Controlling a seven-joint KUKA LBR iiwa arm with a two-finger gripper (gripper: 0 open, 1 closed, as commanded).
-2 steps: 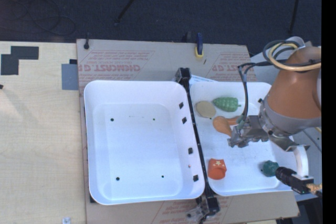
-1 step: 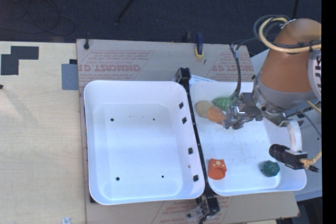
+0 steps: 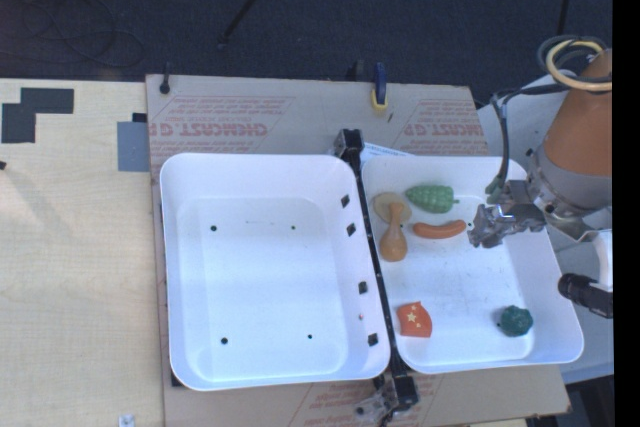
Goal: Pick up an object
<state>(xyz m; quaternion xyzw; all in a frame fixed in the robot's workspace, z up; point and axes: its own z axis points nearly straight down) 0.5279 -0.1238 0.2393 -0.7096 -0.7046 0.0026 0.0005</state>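
Nearest to us, at the bottom of the view, we see the lower rim of the right bin, and just inside it a red wedge-shaped piece with a small yellow mark, lying well below and to the left of the gripper. A dark green lumpy object sits below the gripper, slightly to its right, near the bin's lower right corner.

The gripper hangs over the upper right part of the right bin, at the end of the arm that comes in from the right. We cannot tell whether its jaws are spread or pressed together; the metal parts blur into one dark shape, and we see nothing between them.

Just left of the gripper lies an orange sausage-shaped piece, its right end very close to the jaws; whether they touch, we cannot tell. Up and to the left of the gripper rests a green leafy vegetable toy. Farther left, a tan wooden peg-like piece lies near the divider between the bins. The left bin sits well to the left of the gripper.
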